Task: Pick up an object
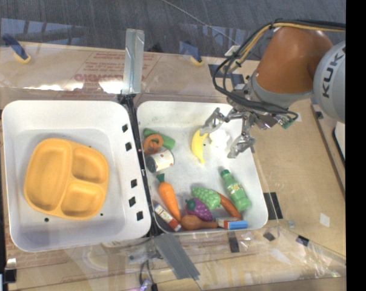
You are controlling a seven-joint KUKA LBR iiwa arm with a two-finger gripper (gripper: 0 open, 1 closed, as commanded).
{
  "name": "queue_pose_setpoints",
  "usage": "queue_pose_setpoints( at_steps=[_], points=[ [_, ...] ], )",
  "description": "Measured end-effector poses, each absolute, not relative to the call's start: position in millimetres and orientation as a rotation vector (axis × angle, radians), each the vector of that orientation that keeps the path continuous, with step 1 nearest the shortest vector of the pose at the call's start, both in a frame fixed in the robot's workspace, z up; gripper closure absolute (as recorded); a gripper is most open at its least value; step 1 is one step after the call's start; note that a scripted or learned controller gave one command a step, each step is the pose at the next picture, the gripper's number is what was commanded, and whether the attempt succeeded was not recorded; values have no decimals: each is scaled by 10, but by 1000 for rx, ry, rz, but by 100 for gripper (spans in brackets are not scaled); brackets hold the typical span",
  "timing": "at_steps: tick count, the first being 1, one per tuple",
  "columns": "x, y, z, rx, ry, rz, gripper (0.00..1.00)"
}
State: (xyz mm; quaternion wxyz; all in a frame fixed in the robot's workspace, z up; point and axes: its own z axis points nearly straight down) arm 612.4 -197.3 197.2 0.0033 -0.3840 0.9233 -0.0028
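My gripper (pixel 226 133) hangs open over the upper right part of the right bin (pixel 256 180), its two fingers spread apart with nothing between them. A yellow banana (pixel 199 145) lies just left of it, beside a small white object (pixel 218 139) under the fingers. Lower in the bin lie a green bottle (pixel 234 190), a carrot (pixel 168 200), purple grapes (pixel 199 209), a green bumpy vegetable (pixel 206 195), a small can (pixel 162 160) and an orange-and-green toy (pixel 153 142).
The left bin (pixel 13 126) holds a yellow divided plate (pixel 65 178). A brown drumstick-like toy (pixel 195 223), a red-and-blue tube (pixel 234 225) and a small red-and-white piece (pixel 166 214) crowd the right bin's front edge. Taped plastic covers the bench around the bins.
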Motion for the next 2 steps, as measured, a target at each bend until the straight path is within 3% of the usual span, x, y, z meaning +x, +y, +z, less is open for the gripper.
queue_pose_setpoints(
  at_steps=[1,2],
  points=[
    [4906,-1682,920,-1430,2794,0,0],
    [4934,-1654,1025,-1442,2783,-4,100]
  ],
)
